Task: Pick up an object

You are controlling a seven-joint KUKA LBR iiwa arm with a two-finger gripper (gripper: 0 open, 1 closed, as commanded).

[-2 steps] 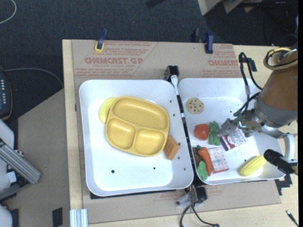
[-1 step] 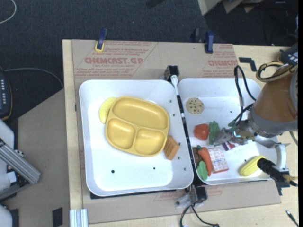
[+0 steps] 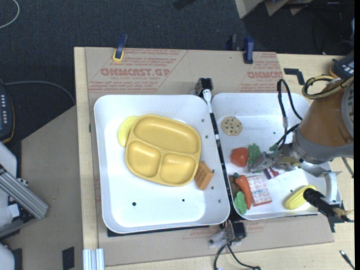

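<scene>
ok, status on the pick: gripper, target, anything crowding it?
Gripper low in right bin, beside tomato; nothing seen held. Carrot, small box and corn close by. Cookie stands apart.

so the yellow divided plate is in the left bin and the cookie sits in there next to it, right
Not quite. The yellow divided plate is in the left bin, but the cookie lies in the right bin, near its far edge, as the camera view shows.
</scene>
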